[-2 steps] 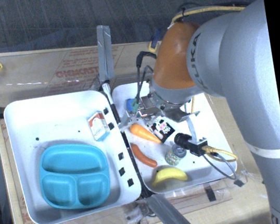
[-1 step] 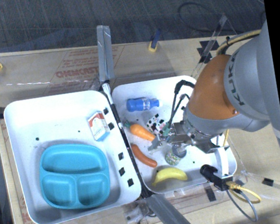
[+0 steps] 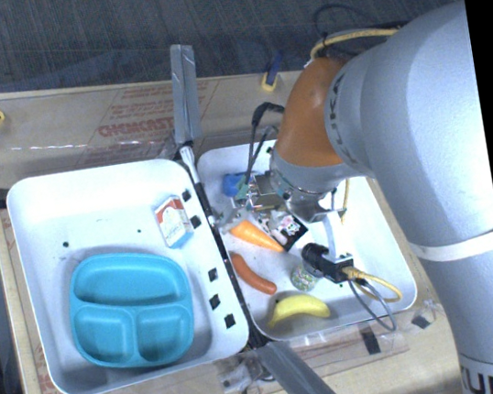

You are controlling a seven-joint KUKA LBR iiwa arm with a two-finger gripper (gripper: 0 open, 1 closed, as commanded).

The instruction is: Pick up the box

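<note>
Plywood bench [image 3: 75,107] on dark carpet [image 3: 62,30]; whether fingers [image 3: 261,200] grip is unclear.

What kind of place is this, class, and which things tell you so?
Probably a robot test bench in a lab: a grey arm reaches over two white bins holding toy food, like a banana, and a small box.

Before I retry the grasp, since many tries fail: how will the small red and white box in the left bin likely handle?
The box looks like a small carton, so probably light and fairly stiff, though hard squeezing may crush it. It lies flat on the left bin floor, so it should slide rather than roll. It sits near the blue tray and the bin's right wall, which may crowd the gripper.
</note>
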